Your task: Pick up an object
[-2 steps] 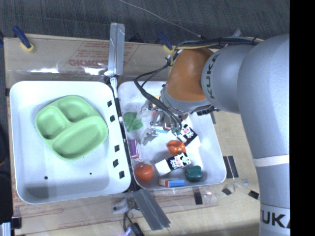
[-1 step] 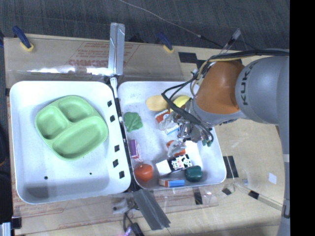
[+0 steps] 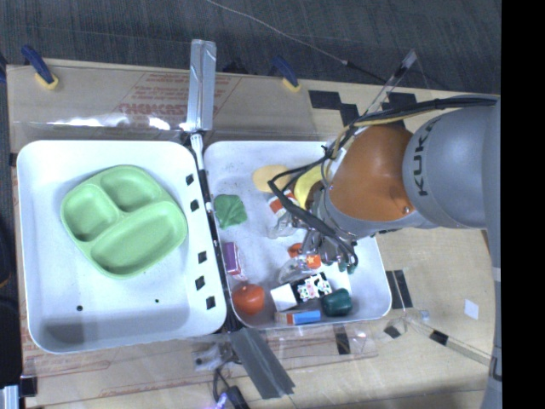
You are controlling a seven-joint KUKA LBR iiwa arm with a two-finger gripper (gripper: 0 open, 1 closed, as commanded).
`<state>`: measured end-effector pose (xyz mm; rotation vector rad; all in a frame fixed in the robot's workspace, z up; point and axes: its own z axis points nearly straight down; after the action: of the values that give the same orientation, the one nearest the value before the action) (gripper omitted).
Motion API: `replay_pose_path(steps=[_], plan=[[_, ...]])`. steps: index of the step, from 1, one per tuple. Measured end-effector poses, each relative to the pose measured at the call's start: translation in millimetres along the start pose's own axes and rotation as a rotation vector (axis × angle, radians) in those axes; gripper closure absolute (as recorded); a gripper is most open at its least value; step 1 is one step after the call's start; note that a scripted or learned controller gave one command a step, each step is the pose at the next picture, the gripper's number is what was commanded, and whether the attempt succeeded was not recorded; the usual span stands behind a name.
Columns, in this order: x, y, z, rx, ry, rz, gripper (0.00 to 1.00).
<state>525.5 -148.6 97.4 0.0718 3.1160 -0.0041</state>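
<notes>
The arm reaches in from the right, its orange band over the right bin [image 3: 255, 156]. My gripper [image 3: 312, 258] hangs low over the bin's middle, above a cluster of small objects. Just below it lie a white box with black marks [image 3: 303, 291], a dark green object [image 3: 337, 302] and a blue and orange item [image 3: 300, 317]. A red tomato-like ball [image 3: 249, 299] sits at the bin's front left. A green leafy piece [image 3: 229, 210] lies left of the gripper, and a yellow object [image 3: 271, 177] peeks out behind the arm. The wrist hides the fingers.
The left bin [image 3: 34, 228] holds a light green divided plate [image 3: 124, 220]. A purple item [image 3: 228, 259] lies along the right bin's left wall. A divider strip [image 3: 201, 220] with black clips separates the bins. Cables run from the arm over the bin's back edge.
</notes>
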Motion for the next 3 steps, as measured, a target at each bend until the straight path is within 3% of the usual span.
replay_pose_path(steps=[1,2,3], plan=[[-99,56,3,-0.003,0.021,0.039,0.0],[-74,-5,7,-0.001,0.025,0.005,0.0],[-68,57,7,-0.002,0.027,0.133,0.0]])
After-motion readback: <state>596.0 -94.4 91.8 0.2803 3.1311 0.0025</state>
